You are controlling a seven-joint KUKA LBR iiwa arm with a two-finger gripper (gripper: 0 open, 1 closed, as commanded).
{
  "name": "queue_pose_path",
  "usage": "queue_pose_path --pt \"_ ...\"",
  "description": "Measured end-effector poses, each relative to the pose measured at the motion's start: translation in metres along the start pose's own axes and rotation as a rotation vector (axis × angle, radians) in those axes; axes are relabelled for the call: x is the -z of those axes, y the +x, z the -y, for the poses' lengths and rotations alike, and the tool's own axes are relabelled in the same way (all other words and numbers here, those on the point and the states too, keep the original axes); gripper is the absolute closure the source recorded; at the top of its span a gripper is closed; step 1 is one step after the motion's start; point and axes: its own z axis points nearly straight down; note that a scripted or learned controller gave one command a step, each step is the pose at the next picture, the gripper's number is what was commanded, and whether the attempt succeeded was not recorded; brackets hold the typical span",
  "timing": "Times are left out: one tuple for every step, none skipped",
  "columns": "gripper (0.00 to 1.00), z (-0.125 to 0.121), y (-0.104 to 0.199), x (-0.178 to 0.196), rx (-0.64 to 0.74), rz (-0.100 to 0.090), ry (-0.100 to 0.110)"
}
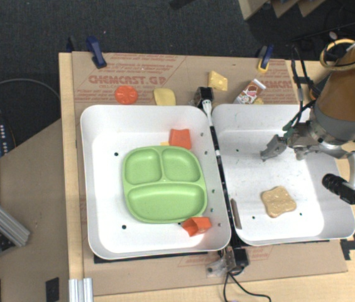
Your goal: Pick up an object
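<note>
A tan, cookie-shaped piece (278, 201) lies flat on the floor of the right bin (252, 128), toward its front. My gripper (285, 153) hangs over the back half of that bin, up and slightly right of the tan piece and apart from it. Its fingers (270, 150) stand open with nothing between them. In the left bin (98, 168) a green divided plate (163, 184) sits in the middle. One orange block (180, 137) rests at the plate's far edge and another (196, 225) at its near right corner.
Small items lie on the cardboard behind the bins: an orange disc (126, 94), a yellow piece (164, 97), a yellow wedge (217, 80) and a small packet (250, 93). Blue clamps (95, 51) hold the board. The arm's body (344, 106) overhangs the right bin's far right corner.
</note>
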Motion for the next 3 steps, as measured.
queue_pose_path --pt "0.0 0.049 -0.02 -0.079 -0.01 -0.005 0.018" --pt "1.0 0.046 -0.02 -0.065 -0.01 -0.001 0.01" --pt "1.0 0.069 0.096 0.028 0.001 -0.005 0.007"
